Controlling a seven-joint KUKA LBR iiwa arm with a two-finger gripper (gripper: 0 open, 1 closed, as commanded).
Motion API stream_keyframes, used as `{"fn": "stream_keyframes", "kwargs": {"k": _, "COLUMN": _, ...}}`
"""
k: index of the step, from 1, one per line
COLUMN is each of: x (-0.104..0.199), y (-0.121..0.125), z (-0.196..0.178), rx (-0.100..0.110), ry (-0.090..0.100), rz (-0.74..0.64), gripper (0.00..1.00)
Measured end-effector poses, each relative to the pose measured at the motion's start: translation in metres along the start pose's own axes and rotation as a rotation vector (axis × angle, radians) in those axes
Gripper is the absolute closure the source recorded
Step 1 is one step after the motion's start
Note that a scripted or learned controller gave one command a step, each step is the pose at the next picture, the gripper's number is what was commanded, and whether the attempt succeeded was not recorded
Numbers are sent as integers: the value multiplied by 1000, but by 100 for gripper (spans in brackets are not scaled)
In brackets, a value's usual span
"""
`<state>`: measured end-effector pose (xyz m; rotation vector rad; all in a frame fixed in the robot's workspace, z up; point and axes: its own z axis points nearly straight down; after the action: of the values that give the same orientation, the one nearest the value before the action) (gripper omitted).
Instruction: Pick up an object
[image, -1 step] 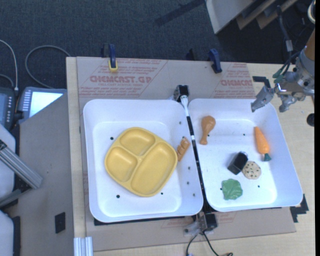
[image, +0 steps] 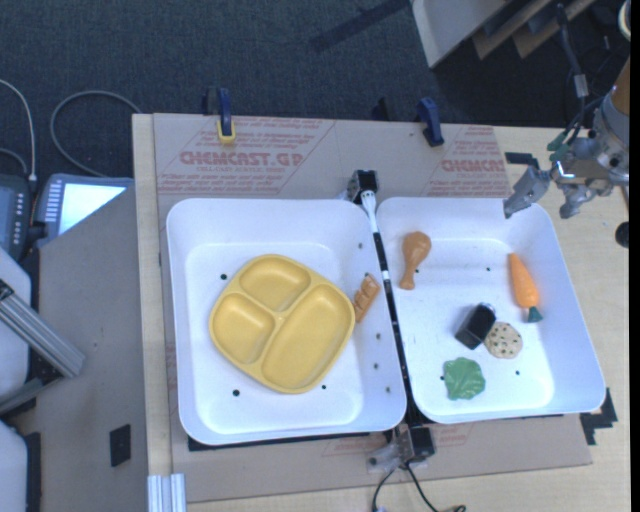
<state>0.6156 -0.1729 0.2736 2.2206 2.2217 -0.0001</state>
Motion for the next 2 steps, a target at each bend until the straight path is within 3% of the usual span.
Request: {"fn": "stream_keyframes", "kwargs": {"k": 2, "x": 7, "y": -12, "z": 107, "rx": 6, "ry": 2, "rz": 0, "gripper": 0}}
